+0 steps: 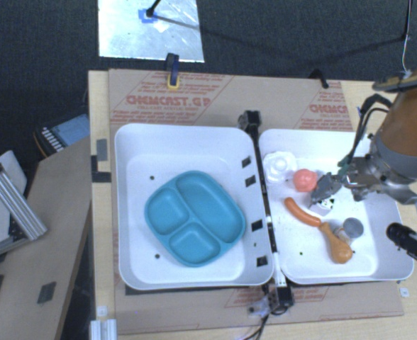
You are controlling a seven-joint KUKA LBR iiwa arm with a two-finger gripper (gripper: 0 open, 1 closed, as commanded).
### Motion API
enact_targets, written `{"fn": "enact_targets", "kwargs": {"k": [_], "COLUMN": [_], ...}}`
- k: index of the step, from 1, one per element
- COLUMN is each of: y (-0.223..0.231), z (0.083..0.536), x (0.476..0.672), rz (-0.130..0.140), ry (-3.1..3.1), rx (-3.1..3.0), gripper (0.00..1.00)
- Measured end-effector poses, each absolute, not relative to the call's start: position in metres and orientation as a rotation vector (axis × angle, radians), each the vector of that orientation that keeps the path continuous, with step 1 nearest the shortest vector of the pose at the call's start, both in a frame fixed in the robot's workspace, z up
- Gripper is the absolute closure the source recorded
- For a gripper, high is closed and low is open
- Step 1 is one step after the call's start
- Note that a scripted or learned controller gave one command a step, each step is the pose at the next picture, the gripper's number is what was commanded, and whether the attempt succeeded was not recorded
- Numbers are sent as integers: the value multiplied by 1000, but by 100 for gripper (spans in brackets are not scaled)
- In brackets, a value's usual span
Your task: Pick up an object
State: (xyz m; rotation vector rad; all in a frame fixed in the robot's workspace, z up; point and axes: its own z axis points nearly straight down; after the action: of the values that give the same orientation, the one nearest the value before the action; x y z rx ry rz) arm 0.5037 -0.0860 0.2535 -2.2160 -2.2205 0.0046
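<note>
1. My end effector (pixel 325 190) is low in the right bin (pixel 389 264), beside the pink ball (pixel 305 180); can't tell its state.
2. Also in that bin: white piece (pixel 278 166), orange sausage (pixel 302 212), tan drumstick (pixel 337 244), grey cap (pixel 352 227).
3. Left bin (pixel 134 261) has a blue divided plate (pixel 194 217).

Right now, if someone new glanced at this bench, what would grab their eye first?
Probably the big blue divided plate lying in the middle of the left bin. Next, the cluster of small toys in the right bin: a pink ball, an orange hot dog and a tan drumstick, with the gripper reaching in from the right just above them.
</note>
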Motion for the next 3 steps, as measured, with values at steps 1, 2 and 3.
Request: {"fn": "enact_targets", "kwargs": {"k": [1,2,3], "y": [-86,-92,-96], "z": [256,196,135], "x": [505,507,503], "rz": [-1,4,5], "ry": [-2225,-2220,-2219], "rx": [-2218,-2218,-2217], "gripper": [0,0,0]}}
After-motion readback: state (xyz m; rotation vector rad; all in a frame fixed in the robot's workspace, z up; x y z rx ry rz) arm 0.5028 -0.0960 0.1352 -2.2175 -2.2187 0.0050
